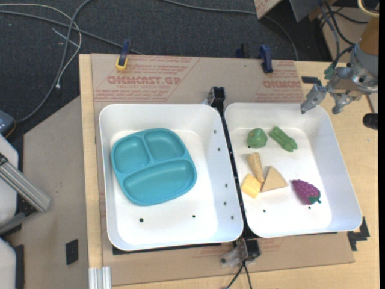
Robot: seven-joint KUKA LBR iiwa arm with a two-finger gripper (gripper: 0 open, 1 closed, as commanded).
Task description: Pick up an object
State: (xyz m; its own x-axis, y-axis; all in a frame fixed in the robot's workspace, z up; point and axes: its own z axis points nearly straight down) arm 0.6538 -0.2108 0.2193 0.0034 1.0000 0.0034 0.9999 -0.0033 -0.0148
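The right bin (340, 161) holds a green pepper (257, 138), a green pickle-like piece (283, 138), a tan cone (255, 164), a yellow cheese block (251, 186), a tan wedge (274, 179) and purple grapes (305, 191). My gripper (325, 100) hovers above the bin's far right corner, away from all of them. Its two fingers stand spread apart and open, with nothing between them.
The left bin (120, 215) carries a teal divided plate (154, 165). Black clamps (216, 95) join the bins in the middle. Blue clips (265, 59) hold the cardboard at the back. Cables trail over the dark floor at the upper left.
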